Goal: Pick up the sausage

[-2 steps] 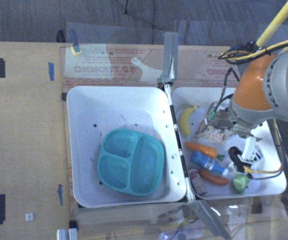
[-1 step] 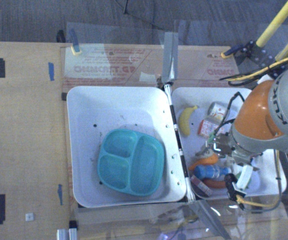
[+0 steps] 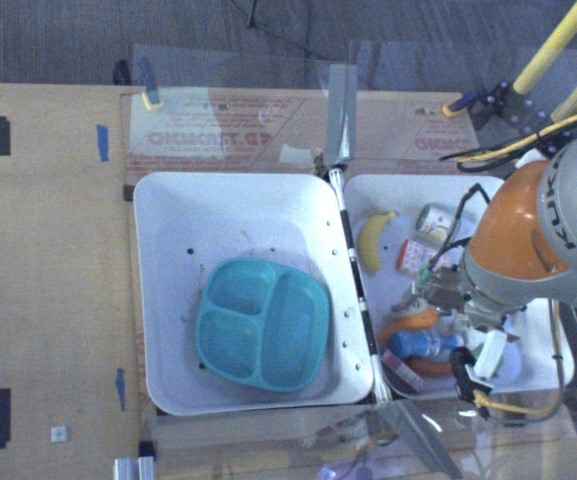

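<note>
Lying at the near end of the right bin [image 3: 565,363], the sausage [image 3: 430,367] rests just below a blue bottle [image 3: 420,345] and an orange carrot-like item [image 3: 414,320]. The gripper [image 3: 448,298] hangs above this cluster, slightly up and right of the sausage; its state cannot be determined. A banana [image 3: 371,239] lies farther back. The left bin [image 3: 158,268] holds a teal divided tray [image 3: 263,323].
</note>
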`<move>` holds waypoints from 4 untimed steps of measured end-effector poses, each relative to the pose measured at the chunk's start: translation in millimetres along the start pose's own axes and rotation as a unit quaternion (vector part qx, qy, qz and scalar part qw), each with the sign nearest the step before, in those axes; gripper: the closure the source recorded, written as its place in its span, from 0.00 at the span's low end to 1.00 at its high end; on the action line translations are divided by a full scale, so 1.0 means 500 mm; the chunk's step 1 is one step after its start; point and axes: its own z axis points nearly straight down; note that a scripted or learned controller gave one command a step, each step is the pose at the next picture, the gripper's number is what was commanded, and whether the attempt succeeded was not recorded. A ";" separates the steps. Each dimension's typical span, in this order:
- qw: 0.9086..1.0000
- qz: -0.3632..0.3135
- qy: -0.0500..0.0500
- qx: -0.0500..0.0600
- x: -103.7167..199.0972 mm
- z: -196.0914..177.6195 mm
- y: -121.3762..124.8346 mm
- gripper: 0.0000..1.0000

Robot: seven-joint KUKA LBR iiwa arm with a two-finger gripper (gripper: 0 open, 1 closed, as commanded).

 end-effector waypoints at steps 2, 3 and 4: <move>0.960 -0.280 0.000 0.001 -0.096 0.000 -0.020 0.00; 0.969 -0.248 -0.001 -0.002 -0.125 0.001 0.139 0.00; 0.965 -0.262 0.000 0.001 -0.105 -0.067 0.149 0.00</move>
